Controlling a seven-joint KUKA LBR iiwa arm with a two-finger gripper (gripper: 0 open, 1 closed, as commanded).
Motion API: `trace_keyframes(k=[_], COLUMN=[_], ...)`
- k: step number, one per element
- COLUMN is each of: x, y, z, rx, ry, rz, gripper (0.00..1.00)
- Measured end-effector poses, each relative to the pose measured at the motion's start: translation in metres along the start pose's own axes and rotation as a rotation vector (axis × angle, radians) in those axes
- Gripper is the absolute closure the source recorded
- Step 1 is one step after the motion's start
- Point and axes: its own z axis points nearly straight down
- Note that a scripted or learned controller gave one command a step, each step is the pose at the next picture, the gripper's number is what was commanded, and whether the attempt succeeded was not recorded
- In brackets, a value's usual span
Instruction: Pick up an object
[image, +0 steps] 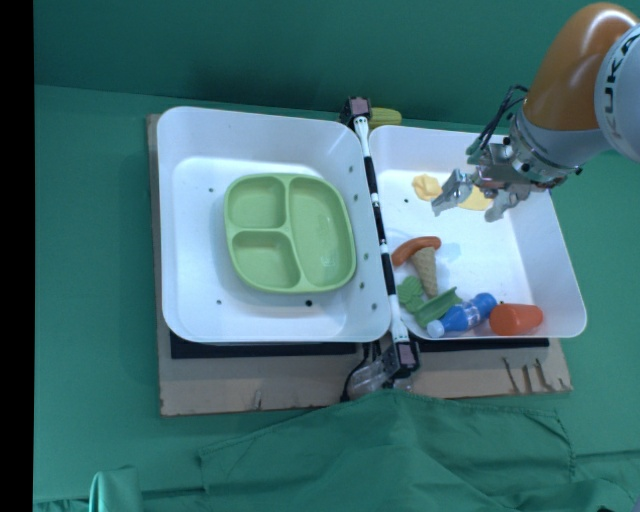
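Over the right bin (560, 270), at about one o'clock in the camera view, the gripper (478, 198) is seen poised with its fingers spread apart and nothing held between them. A yellow piece (427, 186) is shown lying on the bin floor just beside the gripper, at its nine o'clock, and a second yellow bit (474, 201) is partly hidden beneath the fingers; whether it is touched cannot be told. The arm (580, 70), grey with an orange band, is seen entering from two o'clock.

Toward five o'clock of the view, the other toys are gathered along the bin's near edge: a sausage (416, 247) lies touching a cone (427, 270), a green piece (412, 294) is set just below them, a blue bottle (463, 315) is laid on its side, and an orange piece (516, 318) rests beside it in the corner.

At nine o'clock, the left bin (190, 140) is occupied by a green plate (289, 233) with three compartments. Both bins are borne on cardboard (230, 385) over green cloth (100, 250).
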Motion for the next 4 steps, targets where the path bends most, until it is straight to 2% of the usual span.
trace_keyframes(k=[1, 2, 3, 4], x=[-0.005, -0.007, -0.008, -0.002], y=[-0.007, -0.005, -0.002, -0.007], z=[0.057, 0.085, 0.070, 0.010], rx=[0.001, -0.010, -0.024, -0.012], ry=[0.000, -0.001, -0.004, -0.002], rz=[0.002, 0.001, 0.004, -0.001], gripper=[0.00, 0.00, 1.00, 1.00])
